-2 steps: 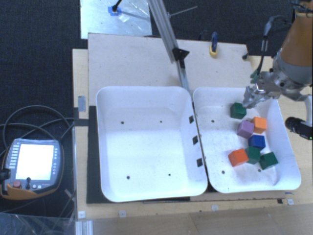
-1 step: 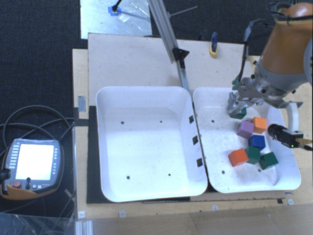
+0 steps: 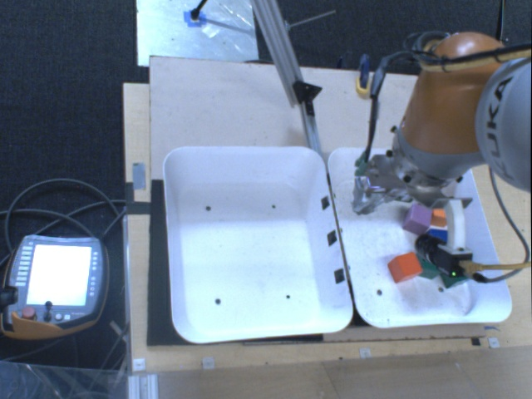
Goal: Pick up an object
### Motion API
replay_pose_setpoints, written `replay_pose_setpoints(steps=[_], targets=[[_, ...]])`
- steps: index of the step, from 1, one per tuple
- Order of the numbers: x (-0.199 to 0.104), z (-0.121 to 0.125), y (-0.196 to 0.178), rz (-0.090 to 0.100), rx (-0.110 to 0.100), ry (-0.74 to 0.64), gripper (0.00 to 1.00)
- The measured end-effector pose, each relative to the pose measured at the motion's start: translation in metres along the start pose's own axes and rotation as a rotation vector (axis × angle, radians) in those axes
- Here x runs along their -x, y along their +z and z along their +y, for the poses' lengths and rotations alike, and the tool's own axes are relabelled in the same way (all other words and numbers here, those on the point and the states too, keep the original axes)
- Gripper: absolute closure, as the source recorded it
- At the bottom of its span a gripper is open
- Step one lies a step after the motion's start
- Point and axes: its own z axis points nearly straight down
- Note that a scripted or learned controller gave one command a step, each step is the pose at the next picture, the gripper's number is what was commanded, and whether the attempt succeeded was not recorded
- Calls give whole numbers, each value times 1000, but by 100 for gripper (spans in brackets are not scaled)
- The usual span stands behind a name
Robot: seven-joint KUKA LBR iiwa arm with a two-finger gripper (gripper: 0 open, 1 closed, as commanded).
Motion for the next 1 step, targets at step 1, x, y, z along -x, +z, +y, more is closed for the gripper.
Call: replay_pose_setpoints(steps=[1], targets=[[-45,-13,27,0,-1,0,100]])
